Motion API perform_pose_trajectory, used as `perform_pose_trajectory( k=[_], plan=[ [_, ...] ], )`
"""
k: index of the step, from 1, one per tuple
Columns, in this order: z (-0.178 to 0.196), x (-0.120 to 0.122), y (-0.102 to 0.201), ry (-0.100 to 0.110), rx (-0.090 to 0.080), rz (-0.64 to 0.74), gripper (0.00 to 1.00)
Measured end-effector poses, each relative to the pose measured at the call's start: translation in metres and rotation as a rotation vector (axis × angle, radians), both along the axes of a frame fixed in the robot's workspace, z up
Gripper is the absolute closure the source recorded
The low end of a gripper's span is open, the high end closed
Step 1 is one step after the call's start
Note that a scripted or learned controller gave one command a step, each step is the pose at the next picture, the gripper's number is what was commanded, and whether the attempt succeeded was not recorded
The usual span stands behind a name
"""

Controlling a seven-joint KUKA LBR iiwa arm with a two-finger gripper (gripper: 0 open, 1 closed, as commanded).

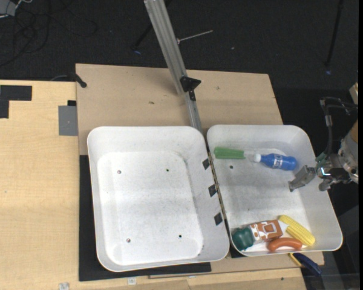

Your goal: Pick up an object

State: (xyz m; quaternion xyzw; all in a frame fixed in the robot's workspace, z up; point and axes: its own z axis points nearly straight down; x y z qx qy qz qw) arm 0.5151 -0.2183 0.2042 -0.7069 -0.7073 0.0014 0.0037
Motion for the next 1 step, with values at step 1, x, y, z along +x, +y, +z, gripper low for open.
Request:
perform_pose_trajectory(
  k=[1],
  plan=[
    [0.0024, 0.0010, -0.0004, -0.005, -0.002, -0.001, 0.00]
  ],
)
